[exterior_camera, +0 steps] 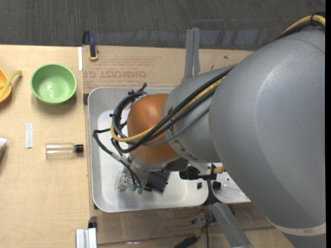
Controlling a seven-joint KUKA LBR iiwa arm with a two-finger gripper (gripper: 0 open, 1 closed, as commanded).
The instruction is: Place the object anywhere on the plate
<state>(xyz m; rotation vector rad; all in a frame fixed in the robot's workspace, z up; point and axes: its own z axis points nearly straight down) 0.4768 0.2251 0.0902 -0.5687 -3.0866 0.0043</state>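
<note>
At the far left edge of the frame, an orange object (4, 84) is cut off by the border. Just right of it, in the upper left, a green bowl (54, 83) sits upright on the wooden bench (46, 200). Below the bowl a small white strip (29, 136) lies flat, and near it a clear bottle with a black cap (64, 149) lies on its side, cap pointing right.

Moving right, a white bin (101, 190) takes the centre. The arm (258, 128) reaches over it from the right, its orange band (147, 128) hanging above the bin's middle with black and yellow cables looped round it. Below the band, in the bin's lower left part, the gripper (125, 182) points down close to the bin floor. Something pale and glassy shows at its tip, but it is too blurred to name, and whether the gripper grasps anything or how far it is spread cannot be told.

Further right, under the arm's bulk, a sliver of white plate (230, 192) shows at the lower centre-right.
</note>
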